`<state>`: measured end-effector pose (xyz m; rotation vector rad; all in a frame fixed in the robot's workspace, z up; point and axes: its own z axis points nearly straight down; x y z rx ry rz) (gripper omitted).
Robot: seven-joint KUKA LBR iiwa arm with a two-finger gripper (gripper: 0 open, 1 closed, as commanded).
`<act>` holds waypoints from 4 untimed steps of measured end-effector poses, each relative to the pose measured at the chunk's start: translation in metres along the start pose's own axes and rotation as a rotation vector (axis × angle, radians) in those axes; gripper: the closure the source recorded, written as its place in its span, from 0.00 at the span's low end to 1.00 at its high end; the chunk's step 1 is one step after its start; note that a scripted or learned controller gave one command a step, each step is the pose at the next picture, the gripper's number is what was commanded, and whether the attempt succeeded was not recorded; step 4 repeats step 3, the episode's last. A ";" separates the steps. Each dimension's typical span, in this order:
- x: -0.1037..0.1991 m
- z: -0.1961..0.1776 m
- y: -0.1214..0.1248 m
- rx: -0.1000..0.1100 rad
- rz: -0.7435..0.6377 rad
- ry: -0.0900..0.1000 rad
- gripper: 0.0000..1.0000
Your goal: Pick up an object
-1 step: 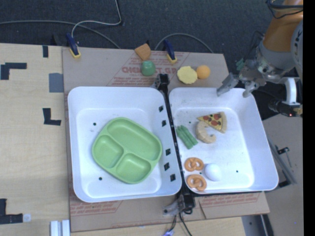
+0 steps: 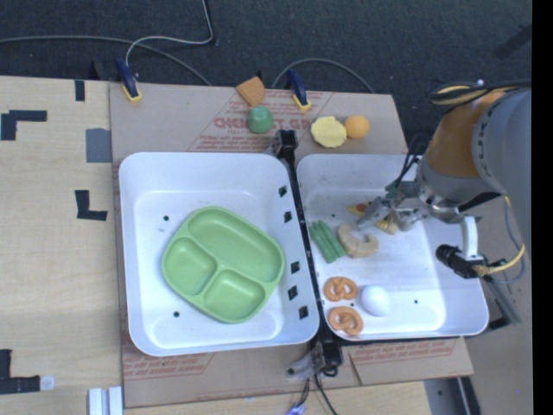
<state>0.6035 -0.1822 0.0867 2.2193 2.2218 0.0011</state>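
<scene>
The right bin (image 2: 449, 318) holds several small items. A green bean-like piece (image 2: 327, 240) lies beside a beige lump (image 2: 358, 244) near the bin's left wall. Two pretzels (image 2: 340, 289) (image 2: 346, 321) and a white egg (image 2: 375, 300) sit toward the front. A small orange-yellow bit (image 2: 358, 207) lies near the middle. My gripper (image 2: 377, 217) reaches in from the right, low over the bin's middle, just above and right of the beige lump. A yellowish piece (image 2: 390, 226) shows right by its tip; whether it is held is unclear.
The left bin (image 2: 138, 180) carries a green divided plate (image 2: 223, 263). Behind the bins on the cardboard lie an orange block (image 2: 251, 90), a green ball (image 2: 259, 120), a yellow lemon (image 2: 328, 131) and an orange (image 2: 356, 127). Blue clamps (image 2: 129, 80) and cables sit at the back.
</scene>
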 end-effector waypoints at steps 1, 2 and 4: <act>0.053 0.001 0.062 -0.001 -0.002 0.001 0.00; 0.076 0.002 0.057 0.005 0.000 -0.003 0.00; 0.074 -0.007 0.055 0.013 -0.002 -0.005 1.00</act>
